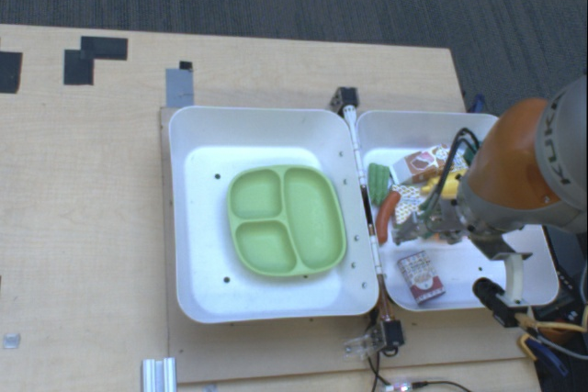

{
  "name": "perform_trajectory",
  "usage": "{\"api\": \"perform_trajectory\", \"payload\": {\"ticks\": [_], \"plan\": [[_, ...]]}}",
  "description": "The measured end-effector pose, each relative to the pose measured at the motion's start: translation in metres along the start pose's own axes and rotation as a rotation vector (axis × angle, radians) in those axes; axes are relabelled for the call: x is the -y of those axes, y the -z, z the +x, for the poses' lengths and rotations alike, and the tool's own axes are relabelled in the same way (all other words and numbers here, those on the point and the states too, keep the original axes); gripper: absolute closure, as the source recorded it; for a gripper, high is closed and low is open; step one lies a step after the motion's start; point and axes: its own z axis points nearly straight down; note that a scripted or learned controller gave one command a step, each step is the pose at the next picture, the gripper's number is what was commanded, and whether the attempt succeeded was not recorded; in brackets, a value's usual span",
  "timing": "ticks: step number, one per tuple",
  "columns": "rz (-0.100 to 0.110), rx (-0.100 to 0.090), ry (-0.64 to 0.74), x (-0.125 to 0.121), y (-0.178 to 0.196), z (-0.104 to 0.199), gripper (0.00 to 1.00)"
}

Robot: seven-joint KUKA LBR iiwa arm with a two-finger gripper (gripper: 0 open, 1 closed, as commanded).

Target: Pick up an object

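Objects sit in the right bin [542, 289]; w/ a green divided plate [287, 220] in the left bin [197, 197]. Green item [378, 180], orange-red piece [387, 213], small red-white packet [422, 276] (lying flat) near gripper [432, 220]. Gripper's state: can't tell, arm [514, 170] covers it.

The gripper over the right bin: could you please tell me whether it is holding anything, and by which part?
It cannot be told: the arm hides the gripper.
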Motion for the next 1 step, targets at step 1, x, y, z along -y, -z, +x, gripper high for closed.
{"api": "perform_trajectory", "payload": {"ticks": [1], "plan": [[-0.004, -0.001, 0.002, -0.0017, 0.0104, 0.0008, 1.0]]}}
